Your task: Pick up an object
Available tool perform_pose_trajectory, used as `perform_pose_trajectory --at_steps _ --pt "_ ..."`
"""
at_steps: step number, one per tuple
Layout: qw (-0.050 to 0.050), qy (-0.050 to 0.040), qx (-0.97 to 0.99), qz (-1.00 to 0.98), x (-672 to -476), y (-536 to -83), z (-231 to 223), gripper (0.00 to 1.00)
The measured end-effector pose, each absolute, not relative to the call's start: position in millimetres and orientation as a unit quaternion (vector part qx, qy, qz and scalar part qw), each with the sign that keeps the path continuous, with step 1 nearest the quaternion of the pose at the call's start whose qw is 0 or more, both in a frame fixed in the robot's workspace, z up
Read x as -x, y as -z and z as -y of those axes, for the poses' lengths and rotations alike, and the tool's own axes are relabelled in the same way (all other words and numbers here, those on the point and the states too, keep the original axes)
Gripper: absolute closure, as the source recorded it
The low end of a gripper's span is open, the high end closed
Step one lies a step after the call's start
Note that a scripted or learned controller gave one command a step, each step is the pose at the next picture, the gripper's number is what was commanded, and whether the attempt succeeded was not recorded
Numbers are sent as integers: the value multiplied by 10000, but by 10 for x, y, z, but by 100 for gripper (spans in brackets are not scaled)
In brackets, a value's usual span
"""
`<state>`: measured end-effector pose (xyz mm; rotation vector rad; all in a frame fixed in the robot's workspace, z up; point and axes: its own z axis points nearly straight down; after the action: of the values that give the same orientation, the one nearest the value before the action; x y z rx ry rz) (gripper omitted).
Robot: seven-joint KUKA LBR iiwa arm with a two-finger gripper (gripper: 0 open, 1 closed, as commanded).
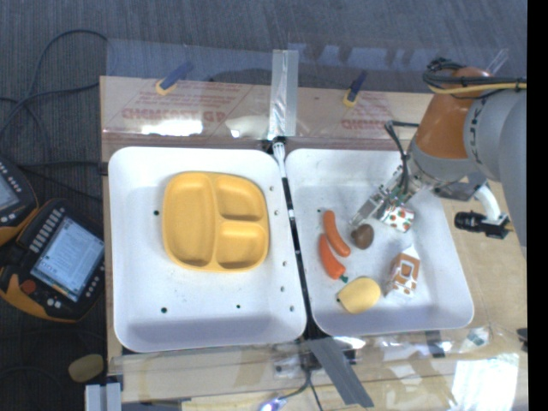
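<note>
The gripper (370,215) reaches into the right bin (445,311) from the upper right, its fingers (366,210) spread a little and closed on nothing, tips just above a small brown object (363,235). A patterned white item (397,218) sits just right of the tips. Two orange carrots (334,245) lie near the divider, a yellow lemon (359,294) and a small carton (403,274) toward the front edge. The bin's back left is bare. The left bin (137,315) carries a yellow tray (215,221).
</note>
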<state>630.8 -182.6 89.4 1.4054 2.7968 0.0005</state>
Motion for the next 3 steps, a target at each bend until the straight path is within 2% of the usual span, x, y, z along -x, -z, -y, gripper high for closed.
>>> perform_pose_trajectory --at_steps 1,2,3 --pt "64 -10 -5423 -8402 -6216 -900 1392 0" --pt "59 -29 -6910 -7228 -5852 -902 1157 0" --pt "63 -26 -6166 -7872 -5724 -903 1406 0"
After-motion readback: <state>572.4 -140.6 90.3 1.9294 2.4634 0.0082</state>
